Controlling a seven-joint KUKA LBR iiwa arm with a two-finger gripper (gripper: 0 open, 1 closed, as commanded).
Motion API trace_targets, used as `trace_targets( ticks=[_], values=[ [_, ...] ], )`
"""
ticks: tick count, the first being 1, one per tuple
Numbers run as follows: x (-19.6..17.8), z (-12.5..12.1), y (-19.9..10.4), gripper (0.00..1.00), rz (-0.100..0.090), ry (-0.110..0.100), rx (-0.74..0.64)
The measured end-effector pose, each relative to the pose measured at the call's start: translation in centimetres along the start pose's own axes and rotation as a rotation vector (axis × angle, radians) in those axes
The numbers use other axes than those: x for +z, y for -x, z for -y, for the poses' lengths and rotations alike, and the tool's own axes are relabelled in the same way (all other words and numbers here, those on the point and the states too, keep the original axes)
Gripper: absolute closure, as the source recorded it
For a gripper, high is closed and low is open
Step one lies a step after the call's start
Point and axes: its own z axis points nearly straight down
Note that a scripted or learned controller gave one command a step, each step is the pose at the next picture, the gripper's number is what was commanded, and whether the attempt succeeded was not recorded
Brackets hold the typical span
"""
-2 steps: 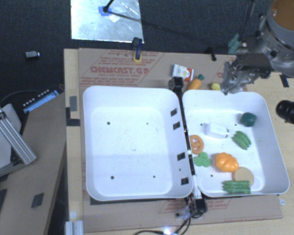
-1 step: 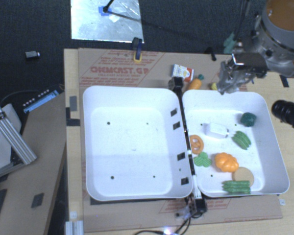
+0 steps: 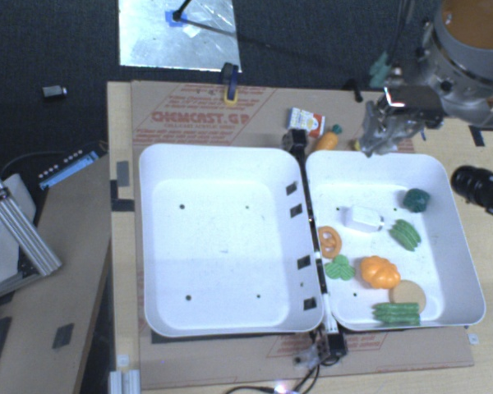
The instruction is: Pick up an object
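The bench (image 3: 119,245) carries a printed cardboard sheet (image 3: 201,115) with 2 white bins on it, touching side by side: the left bin (image 3: 222,240) and the right bin (image 3: 444,220). Behind the bins lie a yellow clamp (image 3: 230,84), a small carton (image 3: 304,121) and an orange piece (image 3: 328,140).

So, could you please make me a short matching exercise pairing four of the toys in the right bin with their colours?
Things:
1. pretzel
2. pumpkin
3. round ball
4. flat disc

Colours:
A. tan
B. dark teal
C. orange-brown
D. bright orange

Pairs: 1-C, 2-D, 3-B, 4-A
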Motion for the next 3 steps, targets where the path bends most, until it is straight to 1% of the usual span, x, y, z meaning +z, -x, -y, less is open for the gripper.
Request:
trace_targets(
  ticks=[2,3],
  values=[
    [-1.3,0.0,-0.3,1.0,0.0,0.0,0.0],
    [0.7,0.0,6.4,1.0,0.002,-0.001,0.009]
  ],
)
